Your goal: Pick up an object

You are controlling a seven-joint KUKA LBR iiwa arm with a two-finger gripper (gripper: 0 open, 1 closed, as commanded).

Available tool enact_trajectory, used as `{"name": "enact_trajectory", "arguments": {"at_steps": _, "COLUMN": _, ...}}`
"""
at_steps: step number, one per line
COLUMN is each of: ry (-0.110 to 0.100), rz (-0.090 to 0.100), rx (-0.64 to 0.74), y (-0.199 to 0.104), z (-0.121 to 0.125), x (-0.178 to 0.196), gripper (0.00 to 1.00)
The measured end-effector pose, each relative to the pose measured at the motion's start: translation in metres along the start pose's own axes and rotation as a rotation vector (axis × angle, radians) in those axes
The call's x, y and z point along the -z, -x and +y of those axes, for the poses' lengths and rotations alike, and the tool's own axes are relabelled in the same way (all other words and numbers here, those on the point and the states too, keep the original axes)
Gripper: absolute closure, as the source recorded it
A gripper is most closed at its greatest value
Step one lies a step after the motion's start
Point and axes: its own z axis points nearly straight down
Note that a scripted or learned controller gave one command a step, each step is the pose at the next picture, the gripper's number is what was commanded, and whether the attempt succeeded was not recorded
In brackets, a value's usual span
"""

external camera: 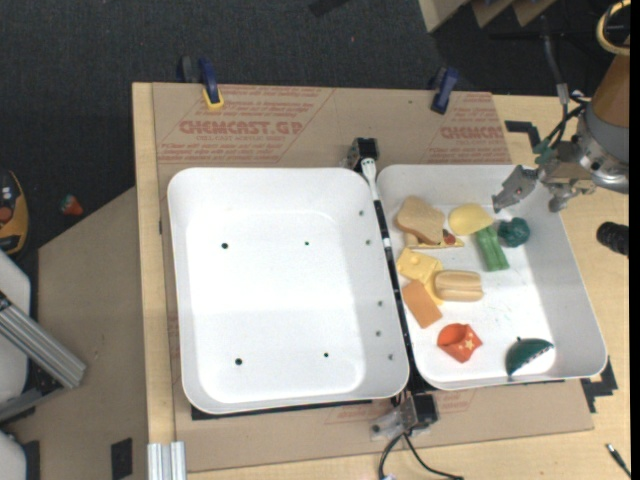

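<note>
The two-finger gripper (536, 191), fingers spread and holding nothing, should descend squarely over the round yellow lemon-shaped toy (468, 219), just below.

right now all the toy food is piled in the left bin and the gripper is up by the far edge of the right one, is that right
Not quite. The camera view shows the toy food lying in the right bin, not the left bin. The rest holds: the gripper is up by the right bin's far edge.
</note>
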Motion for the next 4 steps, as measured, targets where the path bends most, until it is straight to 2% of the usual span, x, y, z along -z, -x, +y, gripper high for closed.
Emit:
{"name": "enact_trajectory", "arguments": {"at_steps": 1, "ry": 0.022, "rz": -0.008, "rx": 0.000, "y": -0.001, "z": 0.007, "x": -0.099, "gripper": 0.00}}
{"name": "enact_trajectory", "arguments": {"at_steps": 2, "ry": -0.005, "rz": 0.003, "rx": -0.003, "y": -0.019, "z": -0.061, "x": -0.092, "gripper": 0.00}}
{"name": "enact_trajectory", "arguments": {"at_steps": 3, "ry": 0.006, "rz": -0.004, "rx": 0.006, "y": -0.062, "z": 0.017, "x": -0.123, "gripper": 0.00}}
{"name": "enact_trajectory", "arguments": {"at_steps": 4, "ry": 0.011, "rz": 0.005, "rx": 0.013, "y": -0.184, "z": -0.017, "x": -0.018, "gripper": 0.00}}
